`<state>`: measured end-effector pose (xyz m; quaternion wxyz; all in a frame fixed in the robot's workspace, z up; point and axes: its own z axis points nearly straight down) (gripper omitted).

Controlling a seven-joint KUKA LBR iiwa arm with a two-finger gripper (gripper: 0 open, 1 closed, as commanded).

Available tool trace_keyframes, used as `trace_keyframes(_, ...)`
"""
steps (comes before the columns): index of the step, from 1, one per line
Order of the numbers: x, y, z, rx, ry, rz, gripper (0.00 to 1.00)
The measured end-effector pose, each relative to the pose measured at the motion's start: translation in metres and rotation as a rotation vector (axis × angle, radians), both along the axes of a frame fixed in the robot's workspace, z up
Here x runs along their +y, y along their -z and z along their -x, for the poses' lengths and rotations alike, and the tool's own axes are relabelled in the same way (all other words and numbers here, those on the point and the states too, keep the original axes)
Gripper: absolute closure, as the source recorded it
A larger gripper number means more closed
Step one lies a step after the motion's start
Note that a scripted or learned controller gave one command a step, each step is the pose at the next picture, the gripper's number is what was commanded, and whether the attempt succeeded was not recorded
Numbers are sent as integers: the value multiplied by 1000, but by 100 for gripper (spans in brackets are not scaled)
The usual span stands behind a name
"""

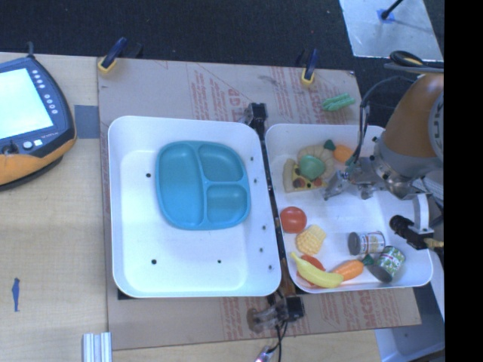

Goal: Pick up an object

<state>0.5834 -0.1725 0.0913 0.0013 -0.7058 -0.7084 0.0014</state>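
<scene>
We see the metal two-finger gripper (337, 187) low over the right-hand shallow white bin (341, 136).
Its fingers stand apart, clamped on nothing, just beside the slice of toy pizza (299, 175) near the bin's far-left corner; a red toy tomato (293, 219) lies by the left edge; a blue divided plastic plate (202, 184) sits mid-left bin.

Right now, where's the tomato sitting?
In the camera view the tomato lies in the right bin, near its left wall, just above the corn piece and below the pizza slice.
</scene>
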Motion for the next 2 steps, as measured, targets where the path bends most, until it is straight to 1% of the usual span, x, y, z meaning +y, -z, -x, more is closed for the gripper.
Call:
trace_keyframes(1,-7,-1,-58,-1,1,-1,0)
trace_keyframes(2,-8,-11,-58,0,-2,-1,100)
